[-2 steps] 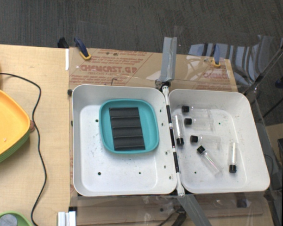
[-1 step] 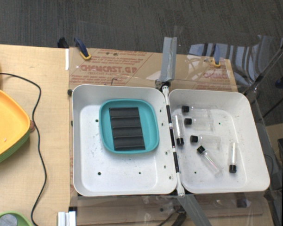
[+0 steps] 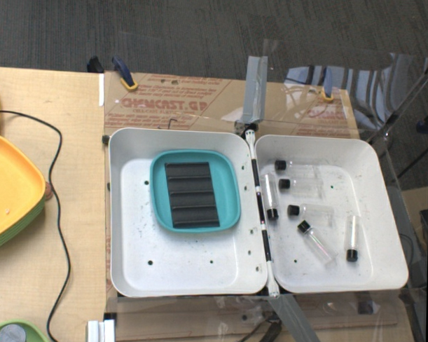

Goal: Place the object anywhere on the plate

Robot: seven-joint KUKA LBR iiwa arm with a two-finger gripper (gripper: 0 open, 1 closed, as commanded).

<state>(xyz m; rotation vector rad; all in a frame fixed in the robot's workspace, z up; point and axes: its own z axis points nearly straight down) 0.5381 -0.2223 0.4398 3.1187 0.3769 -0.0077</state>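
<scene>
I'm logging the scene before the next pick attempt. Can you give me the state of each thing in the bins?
Teal plate: flat in the left bin, bearing a black ribbed insert.
Clear vials with black caps: lying on their sides, scattered in the right bin, none on the plate.
Vial by the divider: lying along the right bin's left wall.

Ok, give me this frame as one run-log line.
plate: teal plate in left bin, holding black ridged insert | objects: clear black-capped vials loose in right bin | placement: not yet done
</scene>
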